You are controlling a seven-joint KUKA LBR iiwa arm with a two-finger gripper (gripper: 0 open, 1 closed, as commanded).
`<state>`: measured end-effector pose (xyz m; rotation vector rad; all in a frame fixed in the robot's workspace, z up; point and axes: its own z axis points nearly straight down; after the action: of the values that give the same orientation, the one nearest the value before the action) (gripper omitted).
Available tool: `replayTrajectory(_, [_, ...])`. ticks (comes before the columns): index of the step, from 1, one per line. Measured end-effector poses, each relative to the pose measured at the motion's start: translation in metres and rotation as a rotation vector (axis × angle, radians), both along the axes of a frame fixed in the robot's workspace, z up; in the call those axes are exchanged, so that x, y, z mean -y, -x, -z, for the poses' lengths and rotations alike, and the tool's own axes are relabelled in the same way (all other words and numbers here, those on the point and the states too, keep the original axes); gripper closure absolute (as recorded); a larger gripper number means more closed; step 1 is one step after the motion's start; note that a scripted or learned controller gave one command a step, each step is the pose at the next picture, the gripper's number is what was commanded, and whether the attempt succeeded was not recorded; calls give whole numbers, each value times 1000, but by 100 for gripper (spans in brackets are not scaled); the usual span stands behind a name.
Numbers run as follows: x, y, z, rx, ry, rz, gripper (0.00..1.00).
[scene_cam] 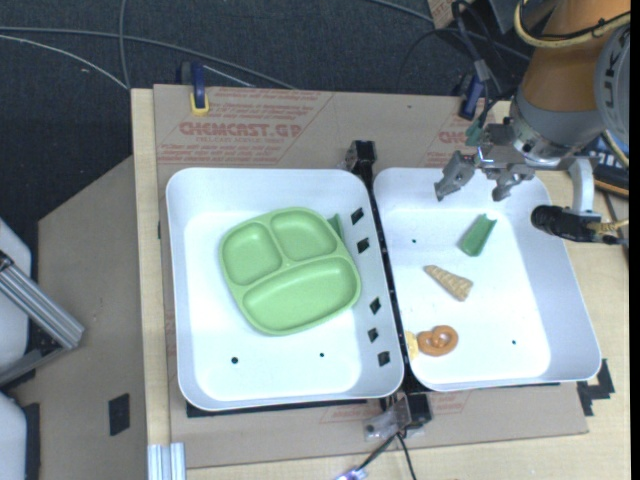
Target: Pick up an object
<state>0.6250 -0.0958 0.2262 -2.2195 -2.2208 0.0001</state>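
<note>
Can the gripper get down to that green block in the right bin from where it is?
Probably yes: the gripper, fingers spread, hangs just above the green block, which lies apart from the cone.

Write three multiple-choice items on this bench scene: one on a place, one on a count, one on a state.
1. Where does the green divided plate lie?
A. In the left bin
B. In the right bin
C. On the cardboard

2. How many loose items lie in the right bin?
A. One
B. Three
C. Five

3. How is the tool?
A. Shut on the plate
B. Open, gripping nothing
C. Shut on the pretzel

Key: 1 A, the plate sits on the left bin's floor. 2 B, a green block, a cone-shaped piece and a pretzel. 3 B, its fingers are spread above the right bin's far end with nothing between them.
</note>
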Motion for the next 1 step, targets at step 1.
replayTrajectory(1, [3, 6, 61, -6, 0, 1, 0])
